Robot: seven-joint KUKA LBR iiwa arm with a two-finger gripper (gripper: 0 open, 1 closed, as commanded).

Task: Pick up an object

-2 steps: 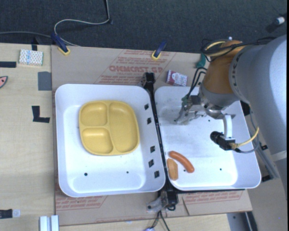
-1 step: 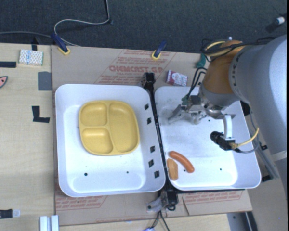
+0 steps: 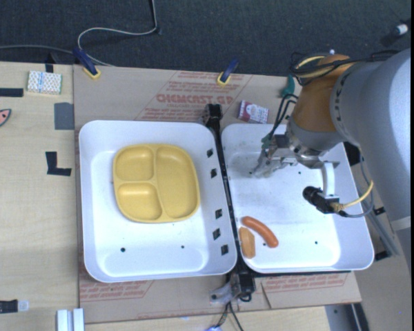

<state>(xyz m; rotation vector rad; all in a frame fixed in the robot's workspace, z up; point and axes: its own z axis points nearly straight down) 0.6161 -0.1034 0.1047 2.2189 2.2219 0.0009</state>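
Arm (image 3: 372, 109) entered from the right, grey body bulking over the right bin's (image 3: 345, 257) far corner, orange band (image 3: 317, 98) above the wrist. Wrist pitched down and toward the left, carrying the tool (image 3: 262, 168) low over the upper left part of the right bin's floor. Fingers (image 3: 268, 163) pointed at the bin floor near the dividing wall; nothing seen between them. Whether they stood wide or narrow: cannot tell at this angle.

A black fitting with a yellow cable (image 3: 324, 200) hung off the arm over the bin's middle right.

Pick targets in right bin: a red-orange hot dog sausage (image 3: 261, 231) lying at a slant in the lower left area, and a paler tan sausage-shaped piece (image 3: 247, 243) just beside it, nearer the left wall. Both well apart from the tool, nearer the camera.

Left bin (image 3: 96, 254): a yellow divided plate (image 3: 156, 183), three compartments, sat flat in the upper middle.

Worktop (image 3: 27, 185): cardboard sheet (image 3: 172, 95) under both bins; small red-and-white packet (image 3: 252, 112) on it just beyond the right bin; yellow clamps (image 3: 227, 74) at the cardboard's far edge.
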